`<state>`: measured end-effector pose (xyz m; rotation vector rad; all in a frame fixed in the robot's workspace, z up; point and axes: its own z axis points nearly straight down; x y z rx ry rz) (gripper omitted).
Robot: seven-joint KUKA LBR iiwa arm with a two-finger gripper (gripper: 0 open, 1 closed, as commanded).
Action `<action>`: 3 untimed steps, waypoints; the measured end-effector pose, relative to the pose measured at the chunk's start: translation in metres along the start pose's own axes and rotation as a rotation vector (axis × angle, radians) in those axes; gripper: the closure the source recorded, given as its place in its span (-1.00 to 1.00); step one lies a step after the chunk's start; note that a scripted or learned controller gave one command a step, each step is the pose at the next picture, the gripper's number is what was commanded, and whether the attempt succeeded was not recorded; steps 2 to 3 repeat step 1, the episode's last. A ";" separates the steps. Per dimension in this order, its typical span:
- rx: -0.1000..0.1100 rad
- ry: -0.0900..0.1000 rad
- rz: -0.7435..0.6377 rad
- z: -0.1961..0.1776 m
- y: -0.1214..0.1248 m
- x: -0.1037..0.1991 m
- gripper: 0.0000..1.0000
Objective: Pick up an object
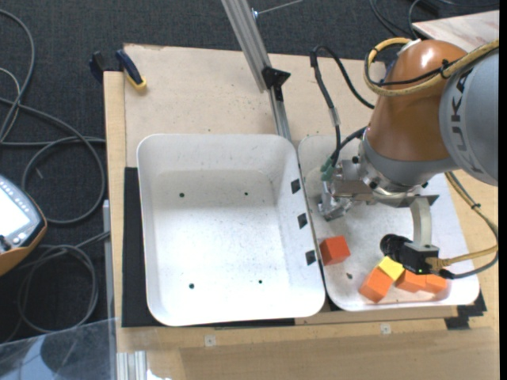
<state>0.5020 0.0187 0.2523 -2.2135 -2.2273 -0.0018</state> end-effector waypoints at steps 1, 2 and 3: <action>0.003 0.001 -0.002 0.003 -0.007 0.060 1.00; 0.003 0.001 -0.002 0.003 -0.007 0.060 1.00; 0.003 0.001 -0.002 0.003 -0.007 0.060 1.00</action>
